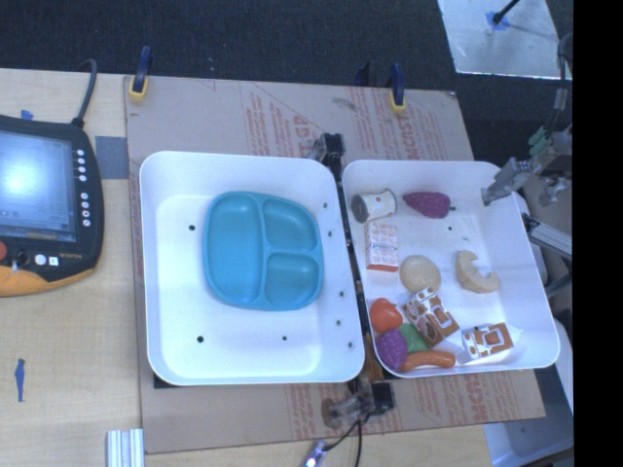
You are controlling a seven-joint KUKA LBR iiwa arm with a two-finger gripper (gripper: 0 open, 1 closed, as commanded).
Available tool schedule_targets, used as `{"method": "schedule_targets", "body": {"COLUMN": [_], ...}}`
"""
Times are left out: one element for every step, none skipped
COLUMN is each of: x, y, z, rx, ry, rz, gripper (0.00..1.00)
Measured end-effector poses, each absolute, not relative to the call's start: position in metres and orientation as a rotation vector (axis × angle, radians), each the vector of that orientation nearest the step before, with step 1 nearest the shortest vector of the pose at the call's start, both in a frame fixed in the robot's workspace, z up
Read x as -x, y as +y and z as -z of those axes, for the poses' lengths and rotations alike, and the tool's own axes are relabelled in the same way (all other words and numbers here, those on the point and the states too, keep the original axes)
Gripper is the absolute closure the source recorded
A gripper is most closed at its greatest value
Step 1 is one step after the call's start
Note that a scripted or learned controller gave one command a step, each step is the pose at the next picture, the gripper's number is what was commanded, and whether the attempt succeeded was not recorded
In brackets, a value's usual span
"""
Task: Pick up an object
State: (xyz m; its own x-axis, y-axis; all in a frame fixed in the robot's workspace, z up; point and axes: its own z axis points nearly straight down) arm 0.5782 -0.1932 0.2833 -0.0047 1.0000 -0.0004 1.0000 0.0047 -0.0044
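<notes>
The right bin (506, 224) holds several toy foods. A small white can (375, 204) and a purple eggplant (426, 203) lie at its far side. A red-and-white packet (383, 246), a beige round piece (420, 272) and a pale curved pastry (476, 272) sit mid-bin. At the near side cluster a red tomato (385, 314), purple grapes (391, 348), an orange carrot (429, 361) and two patterned cartons (430, 317) (487, 341). My gripper (510, 178) hangs at the bin's far right corner, above the rim, with nothing seen in it.
The left bin (175, 300) holds a blue divided plate (263, 251). A tablet-like pendant (44, 202) lies on the bench to the far left. Clamps (396, 84) pin the cardboard sheet at the back.
</notes>
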Motion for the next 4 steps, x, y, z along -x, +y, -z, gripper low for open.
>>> {"method": "schedule_targets", "body": {"x": [-0.534, -0.577, -0.511, -0.512], "y": [-0.094, -0.105, -0.124, -0.124], "z": [-0.150, -0.095, -0.092, -0.102], "rx": [2.209, 2.213, 2.213, 2.208], "ry": [-2.224, -2.229, -2.225, -2.228], "rz": [-0.008, -0.001, -0.005, -0.007], "gripper": [0.00, 0.00, 0.00, 1.00]}}
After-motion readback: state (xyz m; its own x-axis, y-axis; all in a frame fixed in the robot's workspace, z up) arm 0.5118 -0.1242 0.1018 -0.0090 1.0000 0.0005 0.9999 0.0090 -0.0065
